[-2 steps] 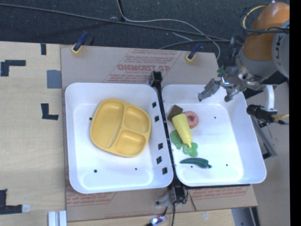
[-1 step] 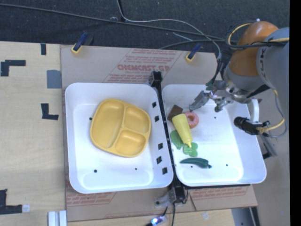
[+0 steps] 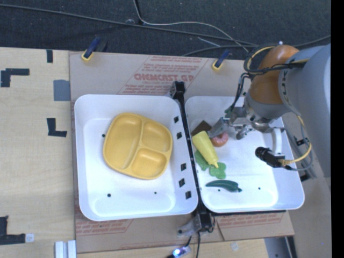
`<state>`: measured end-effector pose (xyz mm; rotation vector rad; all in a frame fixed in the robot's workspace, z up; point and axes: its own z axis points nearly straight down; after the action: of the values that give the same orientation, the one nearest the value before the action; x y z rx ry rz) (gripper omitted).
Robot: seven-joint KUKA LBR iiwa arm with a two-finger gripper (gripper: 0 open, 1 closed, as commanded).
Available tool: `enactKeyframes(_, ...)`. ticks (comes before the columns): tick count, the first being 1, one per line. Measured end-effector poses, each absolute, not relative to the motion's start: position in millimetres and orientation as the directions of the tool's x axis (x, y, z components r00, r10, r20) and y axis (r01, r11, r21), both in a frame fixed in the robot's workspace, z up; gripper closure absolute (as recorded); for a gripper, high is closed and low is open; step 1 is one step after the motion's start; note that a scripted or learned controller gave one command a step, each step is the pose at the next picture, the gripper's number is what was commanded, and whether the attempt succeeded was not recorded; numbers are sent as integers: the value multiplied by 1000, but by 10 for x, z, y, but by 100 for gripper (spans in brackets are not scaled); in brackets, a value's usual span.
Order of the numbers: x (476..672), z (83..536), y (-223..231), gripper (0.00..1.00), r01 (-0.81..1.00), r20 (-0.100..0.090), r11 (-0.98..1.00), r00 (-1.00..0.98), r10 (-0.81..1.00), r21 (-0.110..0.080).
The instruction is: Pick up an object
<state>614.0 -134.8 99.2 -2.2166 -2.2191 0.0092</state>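
Observation:
The right bin [image 3: 287,195] holds several small toys. A yellow oblong piece [image 3: 205,148] lies near its left wall, over a light green piece [image 3: 217,171]. A pink and red piece [image 3: 219,140] sits just right of the yellow one, and a brown piece [image 3: 201,128] lies behind them. A dark green pod-shaped piece [image 3: 223,185] rests toward the front. My gripper [image 3: 230,123] is low in this bin, right above the pink piece and beside the brown one. Nothing is visibly lifted.
The left bin [image 3: 91,198] holds a yellow divided plate [image 3: 138,145]. A black divider [image 3: 185,144] with clips runs between the bins. A black cable fitting [image 3: 266,156] hangs from the arm over the right bin's right half. Cardboard lies under both bins.

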Motion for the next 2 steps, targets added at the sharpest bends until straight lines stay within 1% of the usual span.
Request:
enactKeyframes(1, 6159, 1132, -1333, 100, 1000, 1, 4, -4, 1000, -3)
enactKeyframes(2, 6177, 1556, -1293, 100, 1000, 1, 2, -2, 1000, 2)
